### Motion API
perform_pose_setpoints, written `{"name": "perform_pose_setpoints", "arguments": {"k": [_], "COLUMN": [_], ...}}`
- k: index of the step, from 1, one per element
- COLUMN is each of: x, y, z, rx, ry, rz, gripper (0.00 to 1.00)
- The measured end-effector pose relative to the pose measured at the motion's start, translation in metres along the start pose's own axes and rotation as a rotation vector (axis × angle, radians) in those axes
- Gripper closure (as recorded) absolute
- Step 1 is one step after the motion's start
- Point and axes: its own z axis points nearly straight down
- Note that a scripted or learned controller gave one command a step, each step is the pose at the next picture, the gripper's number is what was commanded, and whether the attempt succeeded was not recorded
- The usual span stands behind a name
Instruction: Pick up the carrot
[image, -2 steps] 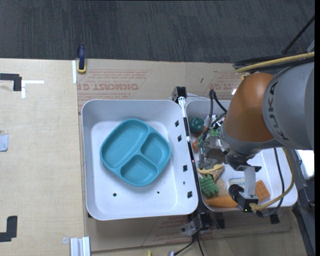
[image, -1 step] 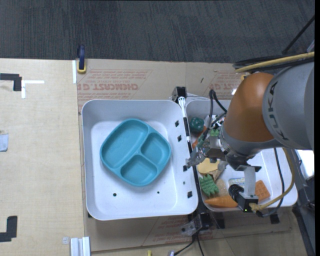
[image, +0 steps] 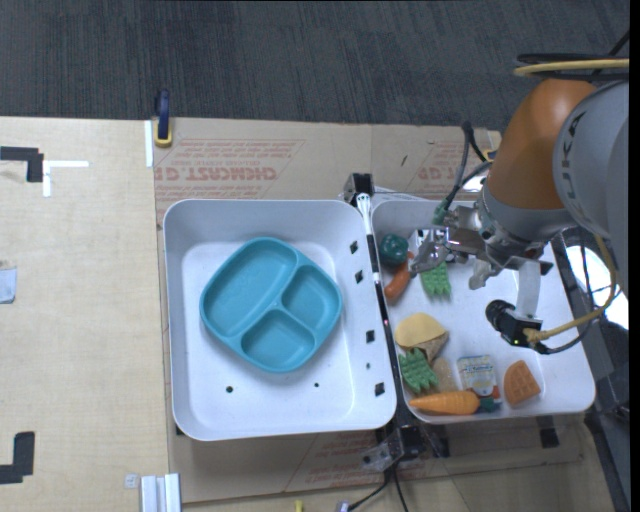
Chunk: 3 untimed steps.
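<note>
The carrot is a tapered orange piece lying flat along the front wall of the right bin, its tip pointing left. My gripper hangs over the back left part of that bin, well behind the carrot. A flat green piece lies just below it. A short orange-red piece rests against the bin's left wall, to the left of the gripper. The grey arm with its orange band covers the bin's back right corner.
The left bin holds a teal divided plate. Around the carrot lie a green leafy piece, a tan wedge, a small packet and an orange slice. A dark teal ball sits at the back left.
</note>
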Motion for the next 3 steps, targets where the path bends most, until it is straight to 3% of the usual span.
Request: {"name": "perform_pose_setpoints", "arguments": {"k": [1,2,3], "x": [0.037,0.002,0.030], "y": [-0.072,-0.081,-0.087], "z": [0.018,0.017,0.017], "rx": [0.003,0.000,-0.002], "ry": [0.001,0.002,0.002], "rz": [0.042,-0.175,0.058], "gripper": [0.00,0.00,0.00]}}
